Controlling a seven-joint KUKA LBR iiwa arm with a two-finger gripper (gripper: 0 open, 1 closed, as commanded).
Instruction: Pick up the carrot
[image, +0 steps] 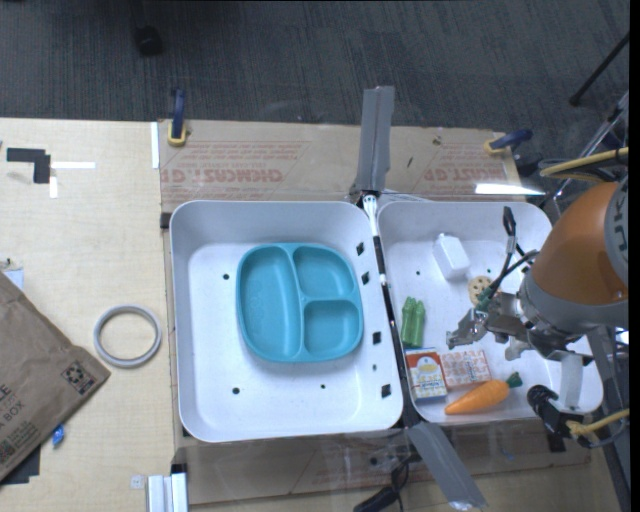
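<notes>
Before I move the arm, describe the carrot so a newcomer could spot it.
Look in the right bin, at its near edge. The carrot lies there beside a small printed box. It is the only orange, tapered thing, with a green stub at its right end.

Two white bins are seen side by side on the bench (80, 230). A teal divided plate (299, 301) is held in the left bin (200, 400). In the right bin (420, 225), the carrot (477, 397) is laid near the front wall, w/ a small printed box (426, 375) just beside it, a green item (412, 322) behind that, and a white block (451, 254) further back. The gripper (478, 328) is positioned above the carrot, apart from it. A tape ring (127, 334) is set left of the bins.
</notes>
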